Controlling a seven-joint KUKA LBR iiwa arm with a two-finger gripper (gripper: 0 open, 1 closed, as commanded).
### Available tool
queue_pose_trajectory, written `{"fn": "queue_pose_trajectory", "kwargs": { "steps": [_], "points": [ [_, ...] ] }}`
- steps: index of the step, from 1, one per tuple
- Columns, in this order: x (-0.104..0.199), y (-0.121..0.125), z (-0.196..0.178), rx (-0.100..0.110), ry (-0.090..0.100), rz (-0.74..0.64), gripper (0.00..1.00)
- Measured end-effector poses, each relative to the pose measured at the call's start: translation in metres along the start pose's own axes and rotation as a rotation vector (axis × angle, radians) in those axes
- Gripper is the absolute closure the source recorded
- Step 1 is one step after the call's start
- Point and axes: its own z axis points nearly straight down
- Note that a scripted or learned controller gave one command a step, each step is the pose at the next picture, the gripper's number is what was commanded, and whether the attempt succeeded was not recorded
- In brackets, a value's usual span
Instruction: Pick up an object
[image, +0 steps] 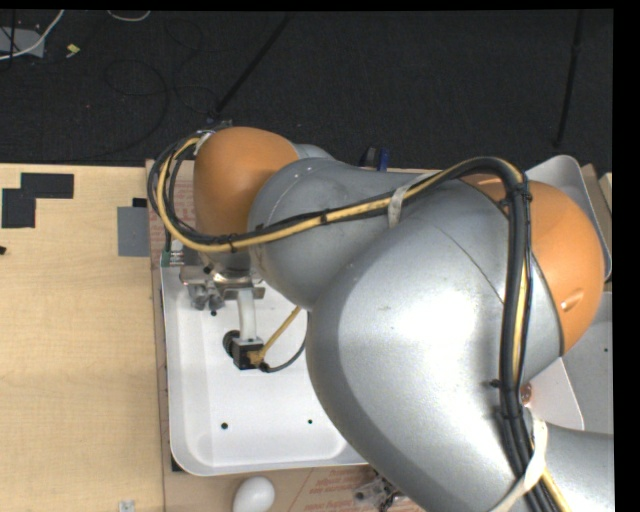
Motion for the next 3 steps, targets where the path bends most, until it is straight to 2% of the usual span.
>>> {"fn": "queue_pose_trajectory", "kwargs": {
  "steps": [1,2,3],
  "points": [
    [0.000,-0.077,-0.114,-0.002,0.004,0.002,1.00],
    [-0.002,-0.146,0.004,0.005,-0.002,0.007,1.00],
    [0.000,-0.169,-0.119,-0.003,0.004,0.003,1.00]
  ]
}}
